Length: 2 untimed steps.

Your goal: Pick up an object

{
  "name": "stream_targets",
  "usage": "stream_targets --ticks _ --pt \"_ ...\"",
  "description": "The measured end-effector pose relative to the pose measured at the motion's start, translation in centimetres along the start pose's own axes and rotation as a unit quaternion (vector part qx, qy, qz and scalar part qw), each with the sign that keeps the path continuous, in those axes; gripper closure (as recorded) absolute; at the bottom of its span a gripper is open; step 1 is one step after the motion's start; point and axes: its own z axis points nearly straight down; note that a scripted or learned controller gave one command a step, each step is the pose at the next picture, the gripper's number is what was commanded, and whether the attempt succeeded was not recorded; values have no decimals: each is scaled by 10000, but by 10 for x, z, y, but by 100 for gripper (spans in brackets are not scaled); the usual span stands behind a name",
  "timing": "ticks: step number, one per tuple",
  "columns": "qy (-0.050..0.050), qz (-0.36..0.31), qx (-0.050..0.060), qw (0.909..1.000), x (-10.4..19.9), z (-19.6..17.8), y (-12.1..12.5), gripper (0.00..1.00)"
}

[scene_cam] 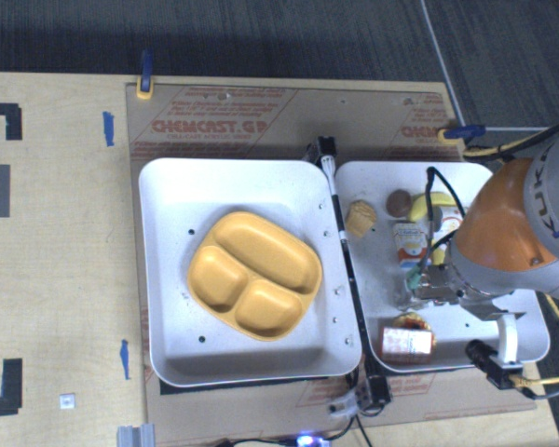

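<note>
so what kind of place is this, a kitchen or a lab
Most likely a robotics lab bench, not a kitchen: a grey and orange robot arm reaches over two white bins, one holding an upturned yellow divided tray, on a taped, clamped board with loose cables.

Arm (pixel 526 226) cut by the right edge — small items (pixel 417 250) beneath it partly hidden.

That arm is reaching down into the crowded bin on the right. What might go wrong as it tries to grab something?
1. The small items under the arm lie packed close together, so it may nudge or catch a neighbour instead of one clean object.
2. The arm hides much of the right bin from the camera, so a missed grab may go unnoticed.
3. The red-labelled packet lies near the bin's front wall, awkward to reach.
</note>
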Motion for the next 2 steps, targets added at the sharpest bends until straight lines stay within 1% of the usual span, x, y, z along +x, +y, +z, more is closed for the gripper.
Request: stream_targets --ticks 1,2 --pt "1 1 1 10000 0 0 0 0" --pt "15 -4 35 10000 2 11 -2 0"
